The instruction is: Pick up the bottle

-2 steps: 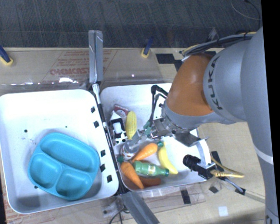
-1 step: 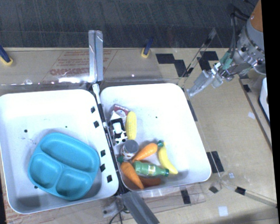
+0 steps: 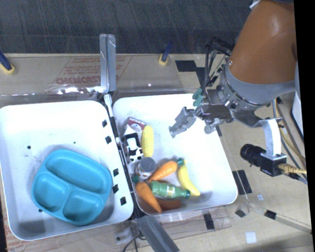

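Note:
The bottle (image 3: 169, 191) is green with a pale label. It lies on its side near the front of the right bin (image 3: 217, 161), resting on an orange carrot (image 3: 147, 197) and touching a yellow banana (image 3: 185, 180). My gripper (image 3: 193, 125) hangs over the back middle of that bin, up and to the right of the bottle and well apart from it. It stands open, and nothing sits between its fingers (image 3: 178, 124).
Crowded around the bottle are a second carrot (image 3: 164, 170), a small can (image 3: 146, 165), a yellow corn cob (image 3: 147, 141), a black-and-white box (image 3: 130, 144) and a red-and-white packet (image 3: 135, 122). A blue divided plate (image 3: 70, 184) lies in the left bin (image 3: 16, 123).

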`<state>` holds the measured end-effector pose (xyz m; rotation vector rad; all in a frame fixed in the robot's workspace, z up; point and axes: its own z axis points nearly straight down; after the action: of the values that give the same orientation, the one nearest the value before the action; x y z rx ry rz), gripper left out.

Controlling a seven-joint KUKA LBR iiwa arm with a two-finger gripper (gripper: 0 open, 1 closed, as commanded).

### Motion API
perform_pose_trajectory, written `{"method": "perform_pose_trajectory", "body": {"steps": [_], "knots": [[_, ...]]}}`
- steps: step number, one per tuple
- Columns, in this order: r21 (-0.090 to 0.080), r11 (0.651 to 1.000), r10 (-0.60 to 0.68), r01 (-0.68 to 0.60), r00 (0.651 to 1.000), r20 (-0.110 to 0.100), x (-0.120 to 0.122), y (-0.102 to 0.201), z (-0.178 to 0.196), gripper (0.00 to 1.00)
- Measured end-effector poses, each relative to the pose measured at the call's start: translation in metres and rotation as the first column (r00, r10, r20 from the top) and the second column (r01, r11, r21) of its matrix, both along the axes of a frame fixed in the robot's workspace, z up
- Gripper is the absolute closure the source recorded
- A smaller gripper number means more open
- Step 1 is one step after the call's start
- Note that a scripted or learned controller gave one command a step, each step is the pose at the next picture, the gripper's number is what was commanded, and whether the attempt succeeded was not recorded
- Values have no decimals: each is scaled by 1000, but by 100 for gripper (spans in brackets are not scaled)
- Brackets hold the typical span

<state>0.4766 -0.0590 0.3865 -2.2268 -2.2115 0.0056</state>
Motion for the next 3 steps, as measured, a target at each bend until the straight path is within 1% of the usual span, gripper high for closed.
{"method": "perform_pose_trajectory", "body": {"steps": [1,2,3], "knots": [[-3,959,-282,282,959,-1,-1,95,-131,0],[-1,931,-365,365,931,3,0,-6,-72,0],[-2,969,-245,245,969,-2,-1,67,-197,0]]}}
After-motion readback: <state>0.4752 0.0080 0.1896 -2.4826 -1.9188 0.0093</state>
